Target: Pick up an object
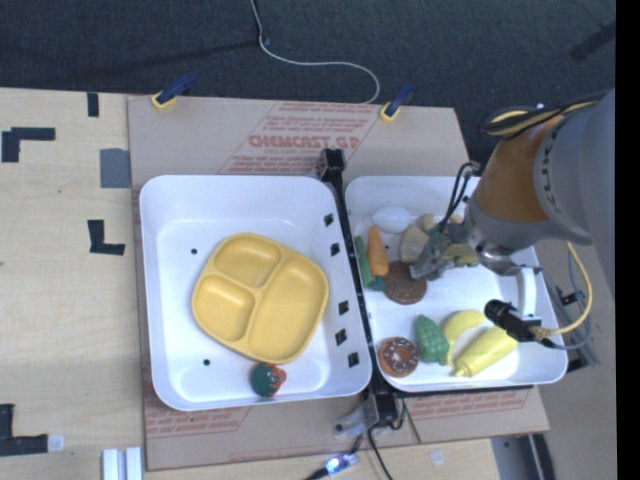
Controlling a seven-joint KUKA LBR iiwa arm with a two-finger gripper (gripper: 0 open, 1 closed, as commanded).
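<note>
Cardboard-lined bench (300, 138), seemingly dark carpet (120, 28) behind the bins (160, 268)

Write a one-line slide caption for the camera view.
Grey arm's pincer low over toy food in right white bin; yellow sectioned plastic plate in left white bin.

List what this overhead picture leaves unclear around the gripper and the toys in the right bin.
- Gripper: too small and dark in the camera view to judge its state or whether it holds anything.
- Items beneath the wrist: partly covered by the arm.
- Small toy below the yellow plate: too small to identify.
</note>
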